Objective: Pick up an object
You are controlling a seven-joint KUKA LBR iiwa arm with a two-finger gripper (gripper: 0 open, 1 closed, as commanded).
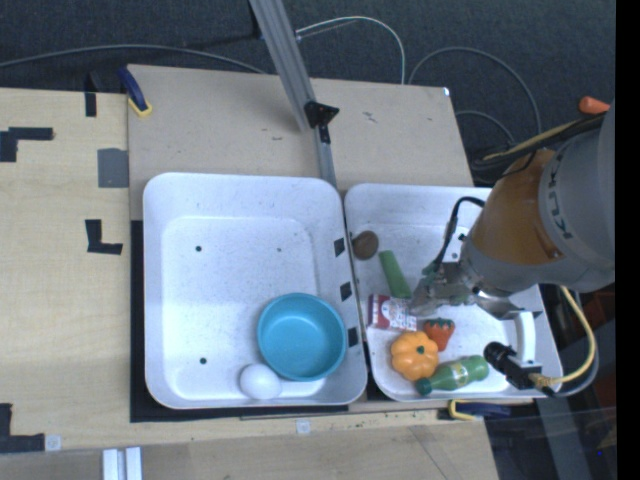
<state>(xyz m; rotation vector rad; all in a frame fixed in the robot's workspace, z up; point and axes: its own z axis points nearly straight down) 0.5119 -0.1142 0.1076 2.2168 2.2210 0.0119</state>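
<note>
Tan counter (230,128) w/ 2 white bins; hand (432,298) low in right bin (400,203) over red packet (392,314) & strawberry (438,331), can't tell if it's clenched or released.

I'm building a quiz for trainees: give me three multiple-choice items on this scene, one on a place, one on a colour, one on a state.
1. Where does the blue bowl lie? A left bin B right bin C bench
2. What colour is the ball beside the bowl? A red B white C black
3. How does the green bottle rest? A upright B on its side C hanging from the claw

Answers:
1 A, it sits inside the left bin.
2 B, it shows white.
3 B, it lies flat by the orange pumpkin.
</note>
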